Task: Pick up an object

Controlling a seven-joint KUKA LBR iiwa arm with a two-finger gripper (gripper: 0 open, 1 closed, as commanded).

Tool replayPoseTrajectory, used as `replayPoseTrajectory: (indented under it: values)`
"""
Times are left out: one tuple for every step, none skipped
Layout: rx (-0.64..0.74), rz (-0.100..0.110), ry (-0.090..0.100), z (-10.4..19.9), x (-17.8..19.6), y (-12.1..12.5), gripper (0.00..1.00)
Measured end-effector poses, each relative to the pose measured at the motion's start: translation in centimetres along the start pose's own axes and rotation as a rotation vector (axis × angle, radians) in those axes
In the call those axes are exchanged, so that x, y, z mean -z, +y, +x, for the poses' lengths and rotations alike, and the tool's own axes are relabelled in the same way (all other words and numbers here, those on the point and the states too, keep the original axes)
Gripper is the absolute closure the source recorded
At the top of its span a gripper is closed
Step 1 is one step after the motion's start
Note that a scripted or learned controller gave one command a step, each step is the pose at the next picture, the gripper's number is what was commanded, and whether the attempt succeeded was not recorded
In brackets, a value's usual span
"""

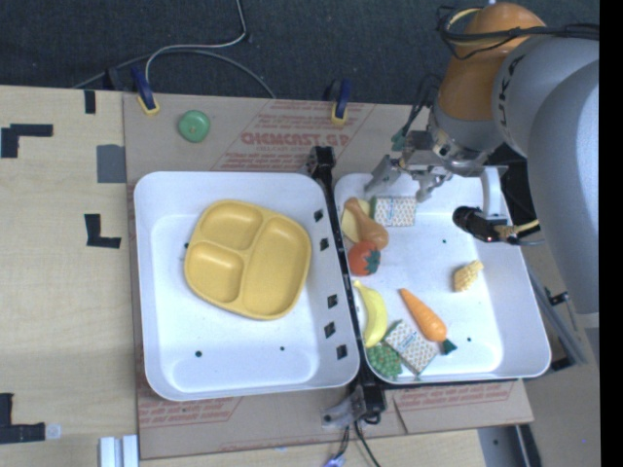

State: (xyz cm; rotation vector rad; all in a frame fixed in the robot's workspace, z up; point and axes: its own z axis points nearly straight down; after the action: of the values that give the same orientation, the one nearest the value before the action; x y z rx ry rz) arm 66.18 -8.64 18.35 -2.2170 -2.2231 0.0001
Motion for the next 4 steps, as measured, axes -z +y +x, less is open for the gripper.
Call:
replayPoseTrajectory:
  values:
    - [-0.002, 0.002, -0.003, -2.6, -6.3, 0.6, 0.0]
    - [-0.002, -0.021, -0.014, -1.9, -9.0, -0.7, 0.0]
    - [-0.004, -0.002, -0.003, -4.5, -9.7, -10.3, 0.0]
    - [-0.002, -0.006, -0.002, -4.4, -8.7, -10.1, 1.0]
